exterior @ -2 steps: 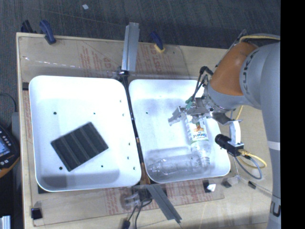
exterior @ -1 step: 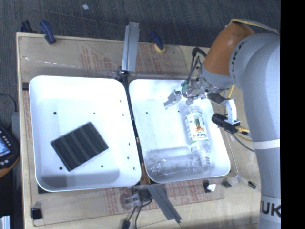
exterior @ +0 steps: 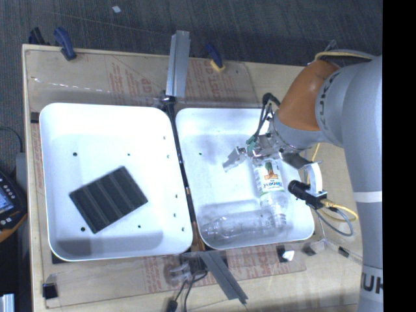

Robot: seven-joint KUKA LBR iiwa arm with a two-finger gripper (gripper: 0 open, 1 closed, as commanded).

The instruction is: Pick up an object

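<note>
Here the hand (exterior: 239, 155), fingers apparently apart and holding nothing, hangs just left of the upright-labelled bottle (exterior: 271, 186), whose long axis runs toward the near rim.

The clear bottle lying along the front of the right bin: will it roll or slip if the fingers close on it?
The clear bottle lies on its side, so it would probably roll if nudged. It looks empty and thin-walled, so likely light and may crush. Its smooth plastic could slip.
</note>
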